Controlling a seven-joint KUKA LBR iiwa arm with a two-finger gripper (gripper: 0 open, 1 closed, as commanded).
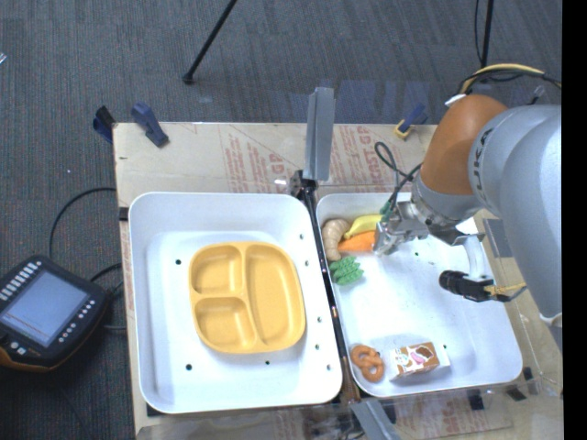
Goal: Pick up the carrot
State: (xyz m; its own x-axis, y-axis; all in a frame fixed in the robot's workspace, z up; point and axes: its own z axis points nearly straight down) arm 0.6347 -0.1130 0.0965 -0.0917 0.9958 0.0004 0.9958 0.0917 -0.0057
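The carrot (358,242) is a short orange piece lying near the back left corner of the right bin (431,314), between a yellow banana piece (364,225) and a tan potato-like piece (334,235). My gripper (389,237) is down at the carrot's right end, its fingers touching or just beside it. The wrist hides the fingertips, so whether they grip the carrot is unclear.
A green leafy toy (347,269) lies just in front of the carrot. A pretzel (368,362) and a small snack carton (417,359) sit at the right bin's front. The left bin (156,246) holds a yellow divided plate (246,298). A black cable connector (465,285) hangs over the right bin.
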